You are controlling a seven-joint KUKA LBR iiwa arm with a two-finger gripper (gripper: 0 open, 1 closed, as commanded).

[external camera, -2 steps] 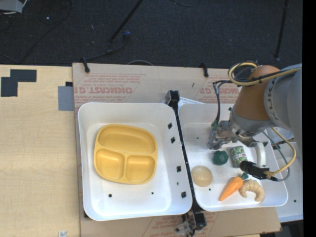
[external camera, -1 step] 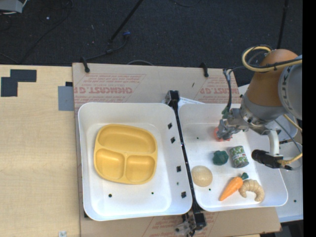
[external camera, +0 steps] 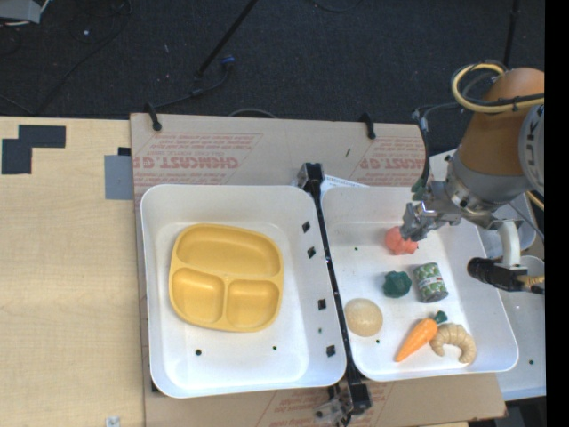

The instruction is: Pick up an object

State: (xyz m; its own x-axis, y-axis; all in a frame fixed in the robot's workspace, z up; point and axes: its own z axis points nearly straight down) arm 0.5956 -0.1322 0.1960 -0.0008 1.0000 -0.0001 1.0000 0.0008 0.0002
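orange-red and soft-edged, a small lumpy toy food piece point(external camera: 402, 242) lies in the right bin point(external camera: 498, 345), in its upper half, nearer the far wall than the near one. it is roughly round with a slight stretch left to right, so no clear pointing end can be made out. the gripper point(external camera: 414, 227) sits directly at its upper right edge, touching or nearly so; whether the piece is between the fingers, or how wide they stand, cannot be told from this angle. the grey arm point(external camera: 484, 181) with its orange upper section reaches in from the right.

below the piece, a dark green knobbly lump point(external camera: 396, 284) lies just beside a short green cylinder point(external camera: 430, 282) with a patterned label, tilted slightly. nearer the front wall are a pale beige smooth dome point(external camera: 363, 317), an orange carrot point(external camera: 416, 339) with a green top, its long axis slanting from lower left tip to upper right stem, and a tan curved croissant point(external camera: 454, 341) touching or almost touching the carrot's stem end.

the left bin point(external camera: 164, 354) holds a yellow glossy plastic divided plate point(external camera: 227, 276) with three compartments, one wide one at the far side and two smaller ones at the near side. both bins are white and shallow, resting on brown cardboard point(external camera: 267, 149) over the pale wood tabletop point(external camera: 62, 283).
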